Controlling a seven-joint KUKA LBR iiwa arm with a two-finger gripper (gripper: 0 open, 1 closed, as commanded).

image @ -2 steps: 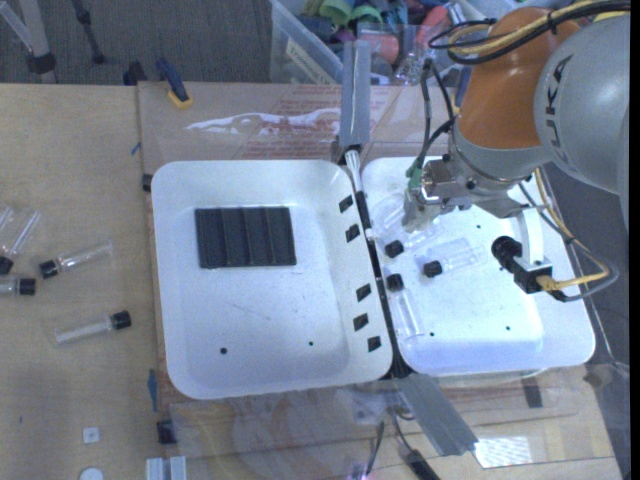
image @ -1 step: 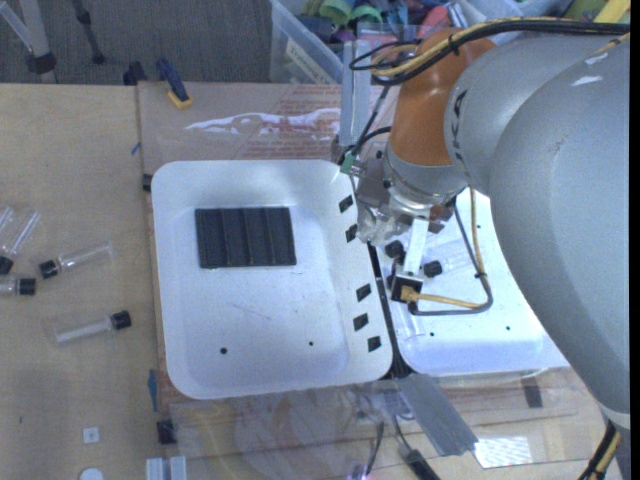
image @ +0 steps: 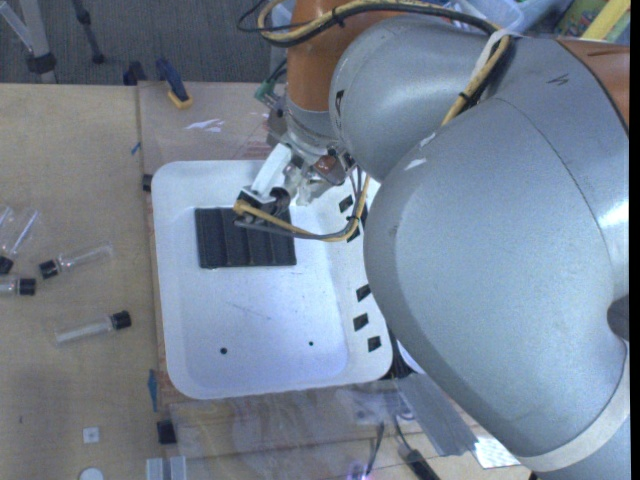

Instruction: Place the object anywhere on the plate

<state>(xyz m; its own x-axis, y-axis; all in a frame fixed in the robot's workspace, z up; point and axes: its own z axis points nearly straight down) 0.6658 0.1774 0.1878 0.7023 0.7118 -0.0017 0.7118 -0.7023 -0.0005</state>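
Note:
A black ridged plate [image: 243, 238] lies flat in the upper left part of the left white bin [image: 260, 353]. My gripper [image: 312, 176] hangs just above and to the right of the plate's far right corner, near the bin's back wall. A small brownish piece [image: 324, 168] shows at the gripper's tip; I cannot tell whether it is held or belongs to the gripper. The big grey arm [image: 500, 248] covers everything to the right.
Several small clear vials with black caps [image: 90, 326] lie on the bench left of the bin. A blue clamp [image: 177, 92] sits at the back. Two small dark specks [image: 223, 349] mark the bin floor. Small black tabs [image: 361, 322] line the bin's right edge.

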